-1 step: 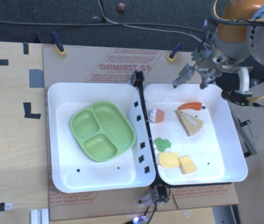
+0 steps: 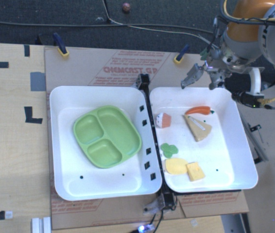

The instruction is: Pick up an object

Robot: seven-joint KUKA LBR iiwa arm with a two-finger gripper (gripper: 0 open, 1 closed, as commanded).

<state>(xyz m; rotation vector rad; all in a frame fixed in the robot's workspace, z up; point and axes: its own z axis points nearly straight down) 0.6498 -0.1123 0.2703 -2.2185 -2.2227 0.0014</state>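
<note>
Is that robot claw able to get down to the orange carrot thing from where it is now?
Probably yes. The gripper hangs open above the right bin's far rim, the carrot lies uncovered just below, apart from the wedge.

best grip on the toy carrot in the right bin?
Take the carrot across its orange body near the middle, from straight above. It lies flat and long, roughly left to right, so close the hand across its narrow width. The wedge sits just below it, so keep the near finger tight to the carrot.
</note>
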